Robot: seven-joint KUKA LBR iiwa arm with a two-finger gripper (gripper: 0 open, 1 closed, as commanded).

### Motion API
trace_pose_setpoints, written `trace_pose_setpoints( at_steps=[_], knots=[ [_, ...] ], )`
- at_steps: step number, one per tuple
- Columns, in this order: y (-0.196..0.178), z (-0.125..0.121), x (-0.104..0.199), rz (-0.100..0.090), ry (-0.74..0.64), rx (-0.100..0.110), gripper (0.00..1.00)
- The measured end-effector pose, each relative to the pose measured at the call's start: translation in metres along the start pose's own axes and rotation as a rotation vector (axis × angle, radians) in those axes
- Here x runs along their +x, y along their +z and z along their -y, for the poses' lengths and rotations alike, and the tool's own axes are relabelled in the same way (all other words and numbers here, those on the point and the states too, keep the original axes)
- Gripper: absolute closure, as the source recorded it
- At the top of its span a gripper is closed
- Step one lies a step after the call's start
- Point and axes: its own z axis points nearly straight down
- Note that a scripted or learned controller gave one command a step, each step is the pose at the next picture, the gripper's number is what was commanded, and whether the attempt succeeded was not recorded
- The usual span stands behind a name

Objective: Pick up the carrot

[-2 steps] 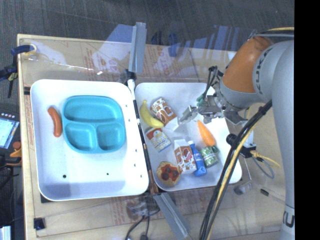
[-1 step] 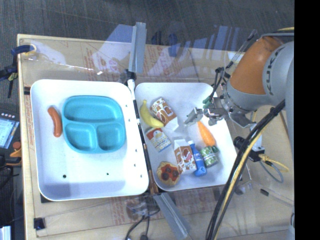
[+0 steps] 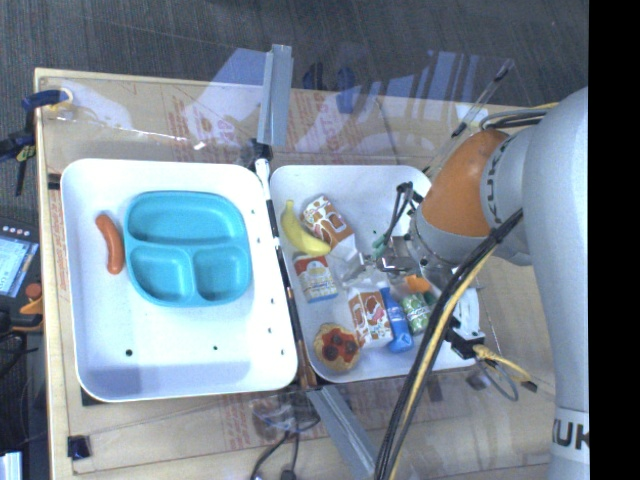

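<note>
2 white bins: left bin (image 3: 80, 268), right bin (image 3: 330, 183). 1 blue tray (image 3: 190, 246) and 1 sausage (image 3: 110, 242), both far left of gripper (image 3: 388, 260). 1 banana (image 3: 298, 234), 3 snack packs (image 3: 327, 220) (image 3: 316, 278) (image 3: 369, 315), 1 blue bottle (image 3: 395, 323), 1 pastry (image 3: 337, 347), 1 carrot (image 3: 418, 284) just right of it.
</note>
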Motion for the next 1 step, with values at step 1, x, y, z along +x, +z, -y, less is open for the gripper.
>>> trace_pose_setpoints(
  at_steps=[1],
  knots=[
    [-0.0826, 0.071, -0.0008, -0.001, -0.084, -0.002, 0.0]
  ],
)
